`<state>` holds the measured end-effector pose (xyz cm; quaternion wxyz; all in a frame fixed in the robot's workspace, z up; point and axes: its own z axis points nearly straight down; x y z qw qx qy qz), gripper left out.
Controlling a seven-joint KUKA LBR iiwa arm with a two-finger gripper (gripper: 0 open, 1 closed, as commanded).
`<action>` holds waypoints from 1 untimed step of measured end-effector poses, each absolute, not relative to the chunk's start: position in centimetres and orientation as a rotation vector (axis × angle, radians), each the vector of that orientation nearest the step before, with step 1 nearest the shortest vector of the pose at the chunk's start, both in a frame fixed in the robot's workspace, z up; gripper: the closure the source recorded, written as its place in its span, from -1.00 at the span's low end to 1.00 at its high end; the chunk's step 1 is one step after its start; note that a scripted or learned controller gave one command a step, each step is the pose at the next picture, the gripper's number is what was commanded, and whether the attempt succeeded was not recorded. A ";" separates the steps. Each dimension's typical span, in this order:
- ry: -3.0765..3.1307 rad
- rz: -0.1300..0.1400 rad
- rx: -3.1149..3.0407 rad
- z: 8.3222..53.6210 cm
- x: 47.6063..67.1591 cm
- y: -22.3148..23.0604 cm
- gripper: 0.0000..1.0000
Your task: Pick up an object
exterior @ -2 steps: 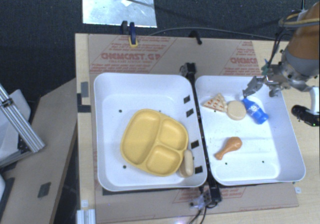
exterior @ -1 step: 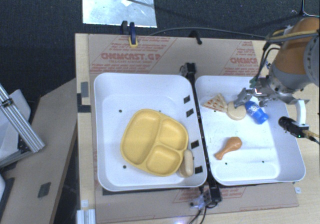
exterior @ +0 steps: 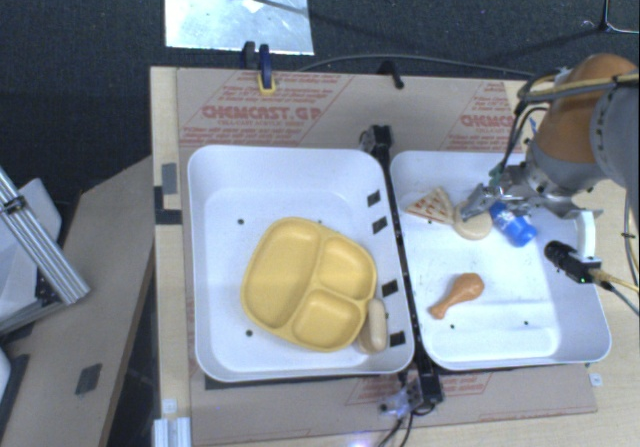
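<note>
Pizza slice (exterior: 432, 205) toy is lying at the right bin's (exterior: 560, 347) back-left; I'm hovering my gripper (exterior: 487, 203) just beside it, over a tan round piece (exterior: 473, 227). Can't tell finger state. I'm reckoning approach step; next needs lowering w/ fingers straddling one obj.

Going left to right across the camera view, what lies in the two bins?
Yellow divided tray → small beige piece at its right edge → pizza slice toy → chicken drumstick toy → blue object under the gripper.
</note>
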<state>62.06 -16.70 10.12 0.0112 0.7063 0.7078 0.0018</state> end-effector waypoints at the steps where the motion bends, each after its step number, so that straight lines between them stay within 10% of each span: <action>1: 2.205 0.014 2.200 11.5 62.3 -16.7 1.00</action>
